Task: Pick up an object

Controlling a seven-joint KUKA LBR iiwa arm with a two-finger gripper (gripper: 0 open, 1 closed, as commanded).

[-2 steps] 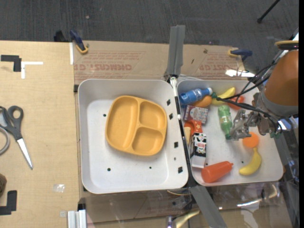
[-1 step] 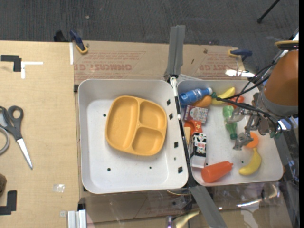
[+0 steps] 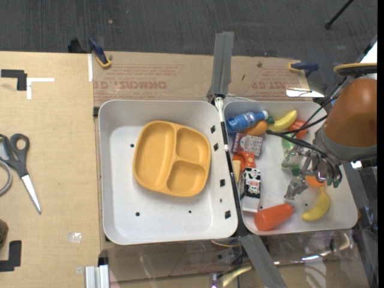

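We saw the gripper (image 3: 298, 185) lowered into the right bin (image 3: 348, 218), over bare floor between the orange carrot-shaped toy (image 3: 273, 216) and the yellow banana (image 3: 318, 206) near the front wall. We could not tell how the jaws stood, and nothing showed between them. The nearest candidates lay just beside it; the blue bottle (image 3: 246, 120) and a second banana (image 3: 284, 121) sat at the far end. To do this well, we judged it should centre over one item, straddle its narrow axis, and avoid the crowded packets (image 3: 248, 144). The left bin (image 3: 114, 179) held a yellow divided plate (image 3: 172, 158).
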